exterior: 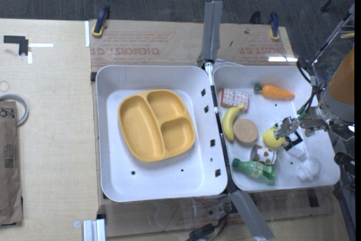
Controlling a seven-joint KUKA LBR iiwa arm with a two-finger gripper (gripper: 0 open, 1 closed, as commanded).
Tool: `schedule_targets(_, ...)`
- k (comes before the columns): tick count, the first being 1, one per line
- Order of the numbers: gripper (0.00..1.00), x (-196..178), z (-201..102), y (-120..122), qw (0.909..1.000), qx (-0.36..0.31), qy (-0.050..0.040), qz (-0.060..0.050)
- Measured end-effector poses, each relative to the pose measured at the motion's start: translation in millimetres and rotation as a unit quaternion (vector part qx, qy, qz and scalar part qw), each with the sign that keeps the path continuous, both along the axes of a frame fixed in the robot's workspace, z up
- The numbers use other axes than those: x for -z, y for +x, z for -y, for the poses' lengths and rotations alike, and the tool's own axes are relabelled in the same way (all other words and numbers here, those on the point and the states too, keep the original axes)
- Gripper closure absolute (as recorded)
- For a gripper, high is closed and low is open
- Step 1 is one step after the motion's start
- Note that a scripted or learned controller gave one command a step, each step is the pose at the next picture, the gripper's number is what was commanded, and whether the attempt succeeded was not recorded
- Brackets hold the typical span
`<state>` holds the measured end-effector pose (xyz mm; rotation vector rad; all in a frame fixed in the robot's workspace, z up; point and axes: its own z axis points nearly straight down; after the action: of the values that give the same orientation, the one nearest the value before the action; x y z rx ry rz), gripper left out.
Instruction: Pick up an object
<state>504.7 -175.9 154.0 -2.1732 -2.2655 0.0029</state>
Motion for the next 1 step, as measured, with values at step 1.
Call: schedule_targets(1,0.0,61.1,-0.8,31.3,0.9999,-0.012,-0.0012,0.003)
